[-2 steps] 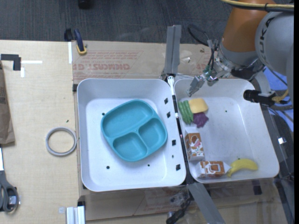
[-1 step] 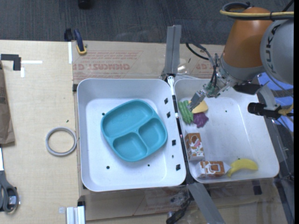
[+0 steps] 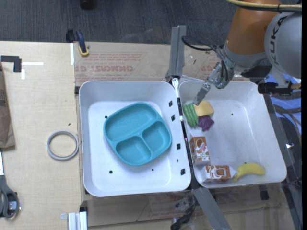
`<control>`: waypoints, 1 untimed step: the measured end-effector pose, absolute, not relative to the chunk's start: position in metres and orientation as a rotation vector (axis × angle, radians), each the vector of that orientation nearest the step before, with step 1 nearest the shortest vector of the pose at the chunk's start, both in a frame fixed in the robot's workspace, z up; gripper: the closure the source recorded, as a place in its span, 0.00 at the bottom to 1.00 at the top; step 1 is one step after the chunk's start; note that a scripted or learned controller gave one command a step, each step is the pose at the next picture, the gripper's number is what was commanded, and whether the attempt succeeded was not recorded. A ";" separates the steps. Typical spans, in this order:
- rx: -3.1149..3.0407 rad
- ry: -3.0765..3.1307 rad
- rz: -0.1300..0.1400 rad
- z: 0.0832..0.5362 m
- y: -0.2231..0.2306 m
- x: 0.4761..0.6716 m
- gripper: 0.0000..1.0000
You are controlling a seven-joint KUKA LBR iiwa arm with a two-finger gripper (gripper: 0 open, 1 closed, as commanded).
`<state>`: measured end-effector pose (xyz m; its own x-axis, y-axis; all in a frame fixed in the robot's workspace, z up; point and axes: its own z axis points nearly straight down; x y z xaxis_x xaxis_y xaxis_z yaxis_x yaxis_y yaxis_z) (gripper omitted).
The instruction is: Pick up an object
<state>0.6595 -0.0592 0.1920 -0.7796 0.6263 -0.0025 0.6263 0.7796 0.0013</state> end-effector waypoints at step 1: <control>0.634 3.075 0.001 0.192 -0.078 0.585 0.00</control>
